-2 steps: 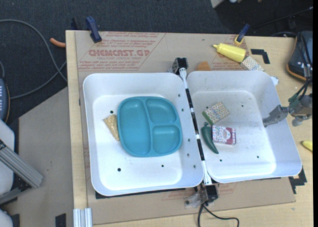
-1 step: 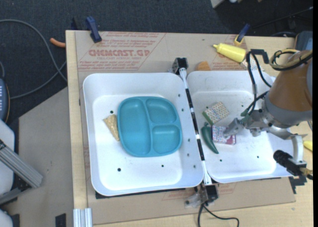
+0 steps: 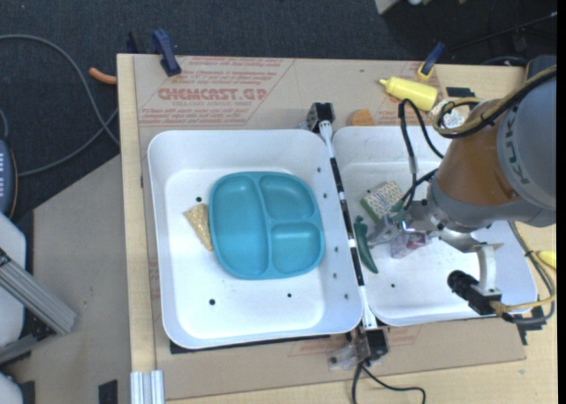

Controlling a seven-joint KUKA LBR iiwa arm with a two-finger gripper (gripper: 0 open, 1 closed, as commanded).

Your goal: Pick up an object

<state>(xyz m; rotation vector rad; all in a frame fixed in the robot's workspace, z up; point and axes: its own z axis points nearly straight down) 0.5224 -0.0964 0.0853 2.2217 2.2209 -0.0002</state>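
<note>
Grey arm with orange band (image 3: 482, 172) reaches in from the right, down into the right shallow white bin (image 3: 442, 305). Gripper (image 3: 402, 236) sits low over a cluster of small objects near that bin's left side: a patterned greenish packet (image 3: 383, 199) and a dark green strip (image 3: 364, 247), possibly touching them, view too cluttered; cannot tell its state. Left shallow white bin (image 3: 177, 305) holds a teal divided plastic tray (image 3: 265, 224), a tan textured piece (image 3: 199, 221) tucked under its left edge. Both bins rest on the worktop (image 3: 221, 93).

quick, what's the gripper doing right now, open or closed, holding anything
Gripper: down in the right bin; open or closed cannot be told.
</note>
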